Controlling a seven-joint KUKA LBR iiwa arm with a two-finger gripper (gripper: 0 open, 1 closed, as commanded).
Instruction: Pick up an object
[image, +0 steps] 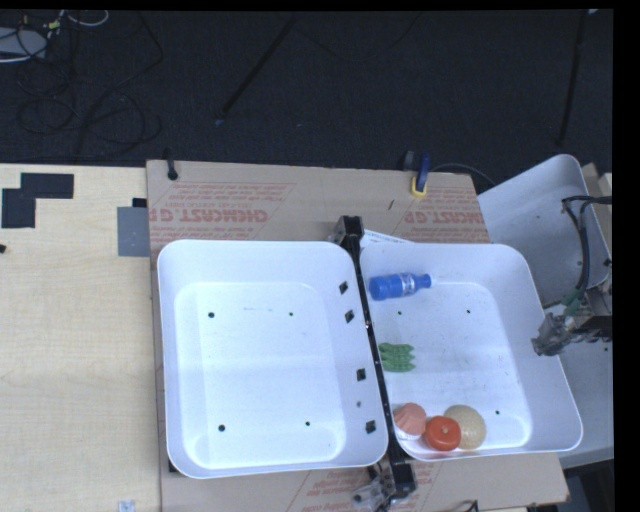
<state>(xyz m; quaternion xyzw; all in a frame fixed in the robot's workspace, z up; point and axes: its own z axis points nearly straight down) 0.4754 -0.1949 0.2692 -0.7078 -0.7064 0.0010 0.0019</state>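
We look down on the bench (70, 330) from above. Two white bins sit side by side on a sheet of brown cardboard (260, 205).

The left bin (175, 300) has small dark dots on its floor. The right bin (520, 290) holds all the things. A blue bottle (399, 285) lies on its side at the far left part of this bin, with its cap pointing right. A little green thing (396, 357) lies nearer to us, close to the black strip (368, 340) where the two bins meet. In the near corner three round things sit close together: a pink one (409, 418) on the left, a red one (442, 433) in the middle, and a pale yellow one (467, 424) on the right. The red one touches both of its friends.

The tool (557, 335) is at the right, just outside the right rim of the right bin. It is well apart from all the things and holds none of them. It is small and dark here, so we cannot tell how its tips are set.
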